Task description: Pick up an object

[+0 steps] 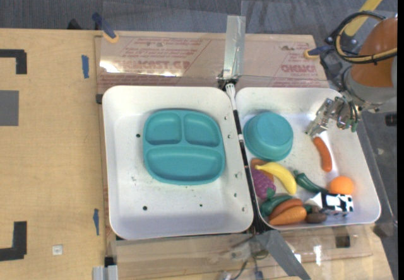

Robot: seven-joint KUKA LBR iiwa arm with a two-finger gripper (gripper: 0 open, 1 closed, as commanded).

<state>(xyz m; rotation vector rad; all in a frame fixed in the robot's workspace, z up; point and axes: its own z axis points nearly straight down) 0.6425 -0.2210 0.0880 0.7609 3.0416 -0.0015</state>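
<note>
**Arm poised over the right bin, toy foods below**

The grey arm with its orange band (377,52) enters from the right, partly cut off by the frame edge. Its gripper (329,120) hangs above the upper right part of the right bin (372,200); the jaws are a tangle of metal and wires at this scale, and whether they stand wide or narrow cannot be told. Nothing is seen between them. Just below the gripper lies an orange-red sausage (324,153), apart from the fingertips. A teal bowl (269,135) sits upside down at the bin's upper left. Toward the near edge the toys crowd together: a yellow banana (279,175), purple grapes (262,184) partly hidden beneath it, a green item (308,182) too covered to name, an orange (341,185), a carrot (287,210), and a small black-and-white object (338,203) hard to identify. The left bin (120,203) holds a teal divided plate (184,146). Both bins rest on the worktop (44,146).
</note>
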